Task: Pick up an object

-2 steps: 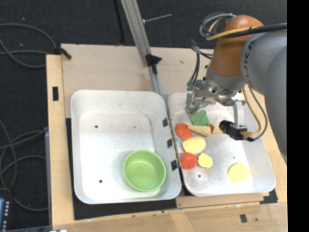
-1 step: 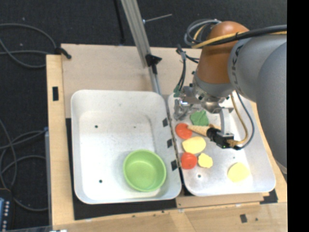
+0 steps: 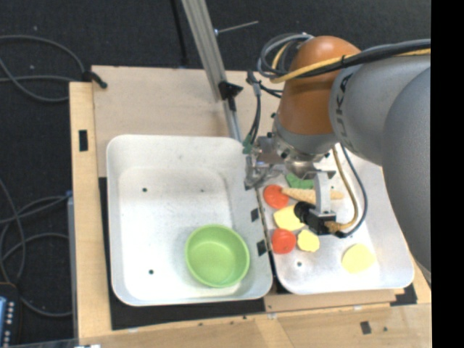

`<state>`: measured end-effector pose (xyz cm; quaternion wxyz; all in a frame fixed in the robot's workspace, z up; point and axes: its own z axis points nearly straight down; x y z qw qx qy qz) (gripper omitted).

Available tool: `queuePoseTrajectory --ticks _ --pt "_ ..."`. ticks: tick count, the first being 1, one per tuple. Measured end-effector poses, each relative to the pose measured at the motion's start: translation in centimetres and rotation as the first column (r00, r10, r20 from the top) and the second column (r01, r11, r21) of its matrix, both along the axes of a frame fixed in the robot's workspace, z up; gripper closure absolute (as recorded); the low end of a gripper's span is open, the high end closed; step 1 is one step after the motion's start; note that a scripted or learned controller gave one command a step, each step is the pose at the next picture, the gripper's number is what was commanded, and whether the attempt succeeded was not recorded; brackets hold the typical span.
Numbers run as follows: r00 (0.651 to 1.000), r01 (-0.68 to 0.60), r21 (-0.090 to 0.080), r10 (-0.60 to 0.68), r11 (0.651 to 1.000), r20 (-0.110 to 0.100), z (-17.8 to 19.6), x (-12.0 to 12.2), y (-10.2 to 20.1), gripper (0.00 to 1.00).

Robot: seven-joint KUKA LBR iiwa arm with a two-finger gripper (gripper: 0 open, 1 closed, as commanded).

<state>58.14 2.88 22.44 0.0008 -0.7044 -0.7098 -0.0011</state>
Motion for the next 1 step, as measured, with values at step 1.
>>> queuePoseTrajectory --ticks 1 --pt "1.0 -0.001 0.0 0.001 1.0 -0.001 0.24 -1.5 4.89 1.0"
